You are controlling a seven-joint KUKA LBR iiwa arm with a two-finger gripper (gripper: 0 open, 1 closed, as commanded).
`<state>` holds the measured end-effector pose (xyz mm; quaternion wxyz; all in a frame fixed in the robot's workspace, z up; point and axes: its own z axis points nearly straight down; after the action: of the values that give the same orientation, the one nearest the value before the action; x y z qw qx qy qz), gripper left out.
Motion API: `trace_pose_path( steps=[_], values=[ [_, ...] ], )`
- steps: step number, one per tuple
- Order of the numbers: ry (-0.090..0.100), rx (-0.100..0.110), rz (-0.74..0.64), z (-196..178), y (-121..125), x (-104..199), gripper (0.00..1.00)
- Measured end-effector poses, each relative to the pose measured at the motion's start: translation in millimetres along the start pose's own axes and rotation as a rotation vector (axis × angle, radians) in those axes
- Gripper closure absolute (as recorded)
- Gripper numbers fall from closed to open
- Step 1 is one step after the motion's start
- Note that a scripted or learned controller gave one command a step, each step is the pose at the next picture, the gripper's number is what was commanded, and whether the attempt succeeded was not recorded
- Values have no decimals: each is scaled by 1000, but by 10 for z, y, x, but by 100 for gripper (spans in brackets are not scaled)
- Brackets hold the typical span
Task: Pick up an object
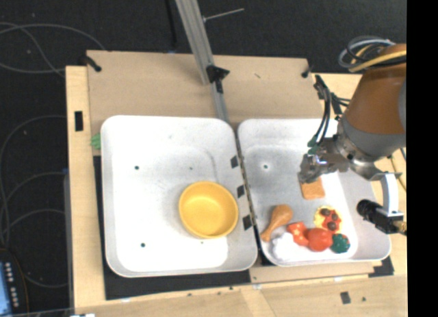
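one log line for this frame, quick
gripper above orange square piece | right bin | grasp: unclear | yellow bowl in left bin

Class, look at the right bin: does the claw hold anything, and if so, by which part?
It cannot be told. The claw sits right above the orange cracker, at its upper edge, but a real grip is not visible.

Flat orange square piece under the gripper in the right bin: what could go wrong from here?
1. The flat orange square piece lies flat on the right white bin, so fingers may slide over it rather than get under an edge.
2. The gripper sits over the piece's upper edge, not its middle, so a grasp could tip or drop it.
3. The yellow toy with dark spots lies just below, so a push could crowd it.
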<state>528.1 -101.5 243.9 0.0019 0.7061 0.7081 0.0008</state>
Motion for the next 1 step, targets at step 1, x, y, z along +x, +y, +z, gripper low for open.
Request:
trace_pose_path(
  steps=[1],
  values=[
    [2, 2, -2, -86, 11, -4, 100]
  ],
)
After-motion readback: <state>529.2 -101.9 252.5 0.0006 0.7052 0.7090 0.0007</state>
